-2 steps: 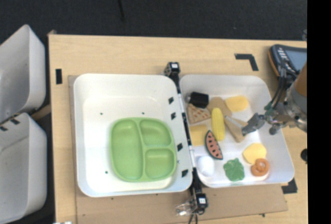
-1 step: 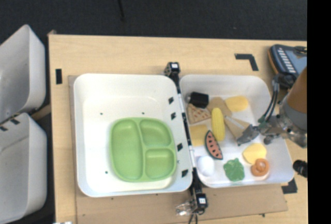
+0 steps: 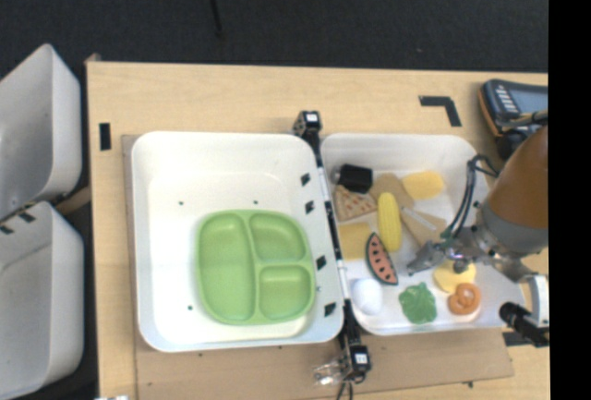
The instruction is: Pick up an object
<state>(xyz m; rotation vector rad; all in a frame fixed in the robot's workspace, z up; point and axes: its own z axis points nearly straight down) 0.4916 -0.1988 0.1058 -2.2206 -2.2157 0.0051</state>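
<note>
No text, label, brand or number is reading clearly anywhere on the bench [image 3: 277,93], the two white bins or the toy foods. A dark handheld device [image 3: 511,110] at the far right edge is showing a pale panel (its markings are blurring into smudges too small to make out).

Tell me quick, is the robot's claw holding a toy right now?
Gripper: low in the right bin among the toy food, between the watermelon slice and the yellow piece; whether it is open, closed or holding anything cannot be told.
</note>
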